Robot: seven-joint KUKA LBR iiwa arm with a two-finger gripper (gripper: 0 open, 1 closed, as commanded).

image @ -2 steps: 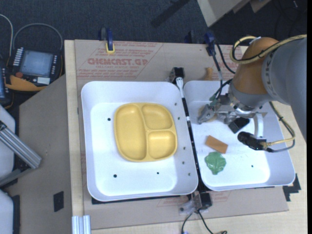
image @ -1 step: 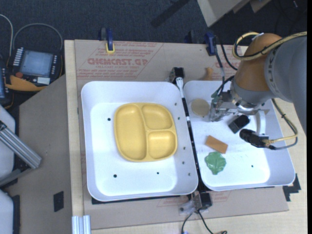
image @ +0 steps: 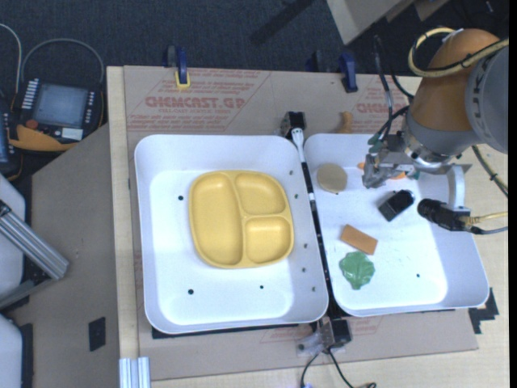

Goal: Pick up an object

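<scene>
**A:** Where's the gripper (image: 386, 174) now?

**B:** I see it hanging over the upper part of the right white bin (image: 452, 285). Whether it is clenched or released, I cannot tell from this slant.

**A:** Nearest candidate?

**B:** The small black block (image: 396, 204), just below and slightly right of the tool, lying tilted with its long axis running lower-left to upper-right. I'd judge a short drop reaches it.

**A:** What else is close?

**B:** A round tan disc (image: 330, 178) sits just to the gripper's left, near the bin's wall. Further down lie an orange rectangular block (image: 358, 238) and a green lumpy toy (image: 356, 268), touching or nearly so. The yellow divided plate (image: 240, 217) is well apart, in the left white bin (image: 161, 233).

**A:** Obstructions?

**B:** Nothing lies between tool and black block, as I read it.
</scene>
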